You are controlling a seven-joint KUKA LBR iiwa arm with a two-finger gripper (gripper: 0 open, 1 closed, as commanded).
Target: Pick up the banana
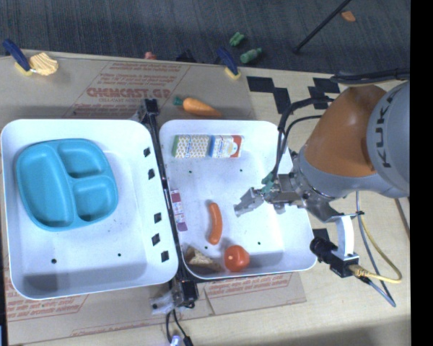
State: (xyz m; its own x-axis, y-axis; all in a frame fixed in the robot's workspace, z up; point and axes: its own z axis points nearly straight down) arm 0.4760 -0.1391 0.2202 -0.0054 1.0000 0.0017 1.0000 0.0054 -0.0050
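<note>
My gripper (pixel 247 201) hangs over the right part of the right bin (pixel 267 139), pointing left, with nothing visibly in it. Left of it an orange-red sausage (pixel 214 222) lies on the bin floor. A red tomato (pixel 236 257) and a brownish piece (pixel 200 259) sit at the bin's front edge. A white, green and red carton (pixel 206 146) lies along the far wall of the bin.
The left bin (pixel 29 265) holds a blue divided tray (pixel 66 182). A carrot (pixel 198 107) lies on the cardboard behind the right bin. A yellow item (pixel 43 65) sits by a blue clamp at the far left corner. Cables trail at the right.
</note>
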